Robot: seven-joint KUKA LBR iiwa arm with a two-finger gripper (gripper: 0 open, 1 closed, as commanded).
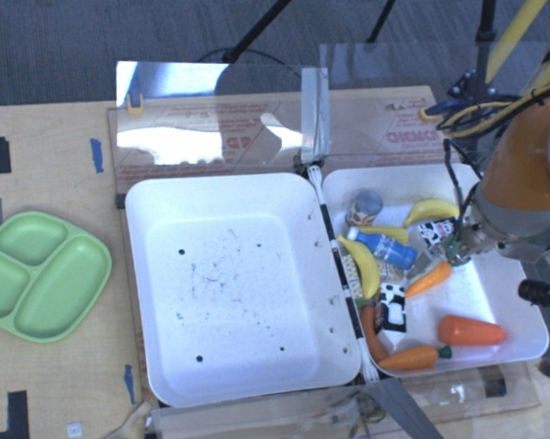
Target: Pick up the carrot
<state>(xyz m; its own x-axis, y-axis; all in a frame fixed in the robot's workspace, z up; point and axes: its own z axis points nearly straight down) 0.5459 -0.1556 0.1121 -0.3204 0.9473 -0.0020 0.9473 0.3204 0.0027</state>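
Observation:
A small orange carrot (428,279) lies tilted in the middle of the right bin (519,292), its upper right end meeting my gripper (459,248). The gripper comes down from the orange-banded arm at the right edge. Two more carrot-like pieces rest near the bin's front: a thick orange-red one (471,331) and a longer one with a green stub (411,357). The gripper's tip is small and dark, and its contact with the small carrot is not clear.
Crowded in the right bin are two bananas (363,264) (432,212), a blue bottle (392,250), a grey can (366,204) and a black-and-white box (392,309). The left bin (232,282) adjoins it. A green divided plate (39,274) sits far left.

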